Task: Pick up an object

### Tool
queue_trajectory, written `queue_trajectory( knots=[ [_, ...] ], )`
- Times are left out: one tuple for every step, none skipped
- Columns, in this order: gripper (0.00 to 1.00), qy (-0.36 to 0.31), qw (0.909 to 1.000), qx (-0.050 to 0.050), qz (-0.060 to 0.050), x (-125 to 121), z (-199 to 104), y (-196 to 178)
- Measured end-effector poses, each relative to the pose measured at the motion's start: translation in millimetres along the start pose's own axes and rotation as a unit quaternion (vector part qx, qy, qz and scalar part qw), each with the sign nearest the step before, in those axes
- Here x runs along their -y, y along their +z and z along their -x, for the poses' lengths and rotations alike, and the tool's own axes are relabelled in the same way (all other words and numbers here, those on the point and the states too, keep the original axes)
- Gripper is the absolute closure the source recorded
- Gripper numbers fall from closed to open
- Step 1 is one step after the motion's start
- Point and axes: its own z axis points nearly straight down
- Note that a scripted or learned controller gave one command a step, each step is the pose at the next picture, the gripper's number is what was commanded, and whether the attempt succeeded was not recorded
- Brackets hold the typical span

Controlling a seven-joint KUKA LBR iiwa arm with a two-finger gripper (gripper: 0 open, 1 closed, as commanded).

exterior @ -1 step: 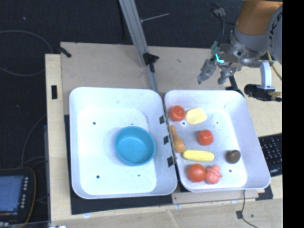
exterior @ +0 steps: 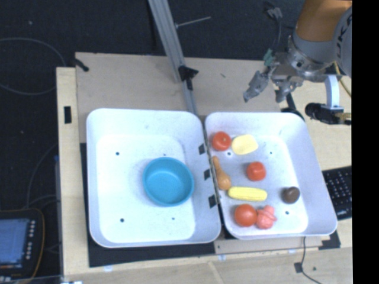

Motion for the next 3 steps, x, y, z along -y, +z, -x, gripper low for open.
queue_trajectory(
  knots=[
    [0.00, 0.003, 1.0000, 0.002, -0.003, 8.5, 1.7, 60.0],
    [0.00, 0.006, 1.0000, 0.002, -0.003, 7.0, 5.3, 102.0],
    [0.00, 0.009, 1.0000, 0.002, -0.003, 14.3, 3.4, 147.3]
  ],
)
